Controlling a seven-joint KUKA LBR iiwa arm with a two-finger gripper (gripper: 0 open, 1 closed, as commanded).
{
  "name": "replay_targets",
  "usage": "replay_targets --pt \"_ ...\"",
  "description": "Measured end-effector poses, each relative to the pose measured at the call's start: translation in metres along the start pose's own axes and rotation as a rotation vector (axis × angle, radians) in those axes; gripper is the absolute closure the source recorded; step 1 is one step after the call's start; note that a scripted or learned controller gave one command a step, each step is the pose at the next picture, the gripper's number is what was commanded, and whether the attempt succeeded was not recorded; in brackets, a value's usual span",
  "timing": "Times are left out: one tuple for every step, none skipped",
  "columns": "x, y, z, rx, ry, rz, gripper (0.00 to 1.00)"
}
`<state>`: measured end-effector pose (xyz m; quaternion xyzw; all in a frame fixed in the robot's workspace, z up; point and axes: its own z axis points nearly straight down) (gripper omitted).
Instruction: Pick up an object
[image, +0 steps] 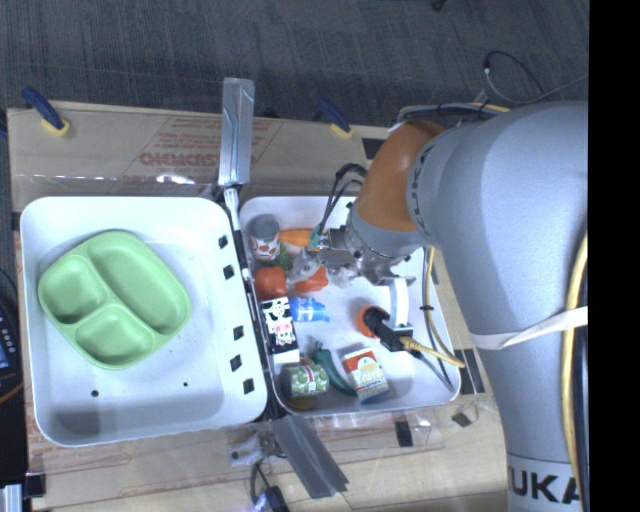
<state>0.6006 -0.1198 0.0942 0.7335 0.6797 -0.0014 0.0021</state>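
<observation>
Jaws sit low among clutter in the right bin; I can't tell their state, arm hiding much.

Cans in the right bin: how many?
2. One can stands upright at the bin's far left corner; another can, green-labelled, lies on its side by the near wall. The arm overhangs the bin's middle, so more may be hidden.

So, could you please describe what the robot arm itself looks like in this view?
The arm is bulky, rounded and light grey, with an orange band above the wrist. White "KUKA" lettering marks its base. Thin black cables loop beside the wrist, and the gripper end is dark metal.
</observation>
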Motion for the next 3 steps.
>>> replay_targets --pt "-0.034 -0.028 0.003 0.007 0.005 0.115 0.00" --pt "0.007 0.048 0.002 0.002 0.005 0.031 0.00" --pt "0.008 0.049 -0.008 0.005 0.005 0.022 1.00"
